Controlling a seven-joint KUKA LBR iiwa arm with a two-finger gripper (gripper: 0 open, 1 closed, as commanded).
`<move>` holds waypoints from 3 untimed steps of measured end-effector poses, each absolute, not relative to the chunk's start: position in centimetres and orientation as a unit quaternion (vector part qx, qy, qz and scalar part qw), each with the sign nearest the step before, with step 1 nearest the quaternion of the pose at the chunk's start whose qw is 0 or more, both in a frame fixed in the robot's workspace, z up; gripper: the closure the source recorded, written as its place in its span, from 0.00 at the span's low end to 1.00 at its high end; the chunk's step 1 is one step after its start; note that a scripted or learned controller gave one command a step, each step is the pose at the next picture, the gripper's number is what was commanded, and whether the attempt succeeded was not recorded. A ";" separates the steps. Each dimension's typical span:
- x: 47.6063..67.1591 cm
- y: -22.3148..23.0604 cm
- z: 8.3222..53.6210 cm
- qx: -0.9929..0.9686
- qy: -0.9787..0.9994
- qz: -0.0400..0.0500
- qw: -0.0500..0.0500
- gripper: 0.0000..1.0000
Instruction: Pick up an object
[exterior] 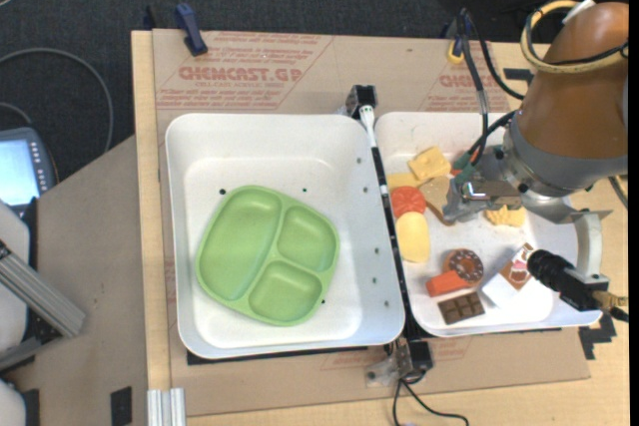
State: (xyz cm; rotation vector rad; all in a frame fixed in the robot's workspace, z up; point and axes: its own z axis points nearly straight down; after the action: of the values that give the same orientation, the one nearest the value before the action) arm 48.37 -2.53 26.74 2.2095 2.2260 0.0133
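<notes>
Toy food pieces lie scattered in the right bin [569,314]: a yellow wedge [430,162] at twelve o'clock, a red piece [407,202] and a pale yellow piece [412,237] toward nine, a chocolate doughnut [464,264] at the centre, an orange piece [445,284] and a brown bar [461,307] at six. Down among them at about two o'clock sits the gripper [461,200], whether clamped or apart I cannot tell, while the left bin [200,140] holds a green divided plate [267,254]
</notes>
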 end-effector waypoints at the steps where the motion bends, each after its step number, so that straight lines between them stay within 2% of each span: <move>1: 48.1 3.6 34.6 0.704 0.710 0.005 0.002 1.00; 2: 48.0 12.3 46.7 0.703 0.711 0.008 0.003 1.00; 3: 47.7 17.2 35.9 0.705 0.709 -0.005 -0.003 1.00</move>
State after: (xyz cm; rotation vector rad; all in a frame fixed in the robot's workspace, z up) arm 47.75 17.22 35.89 2.2195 2.2319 -0.0153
